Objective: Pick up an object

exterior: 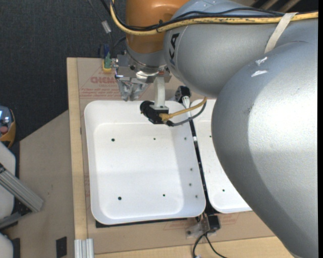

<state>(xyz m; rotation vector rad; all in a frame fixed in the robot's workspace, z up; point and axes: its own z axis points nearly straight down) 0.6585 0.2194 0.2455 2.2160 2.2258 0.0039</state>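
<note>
Where the object to be picked lay could not be told from this view, since the grey arm (262, 131) covered most of the right bin (224, 201), which sat below and to the right of the claw. The claw (130, 93) hung at the top of the frame, pointing down just over the far rim of the left bin (91, 151), near that bin's upper edge. Whether the claw was released or clenched could not be told; it appeared as a small cluster of grey metal, and nothing could be seen grasped in it. Just to the claw's right and slightly below, a black fitting (152, 112) with a tan cable (187, 112) lay over the same rim. Below the claw spread the left bin's white floor, marked with a few small dark dots (113, 140). Directly above the claw sat the wrist's orange band (146, 12), with a yellow cable (227, 20) running off to the right across the arm. The two bins touched along a dark seam (199, 161), below and right of the claw. Both rested on a pale wooden bench (75, 151), whose edge ran down to the claw's left. Farther left, well apart from the claw, a metal rail (20, 189) lay on the dark floor.
</note>
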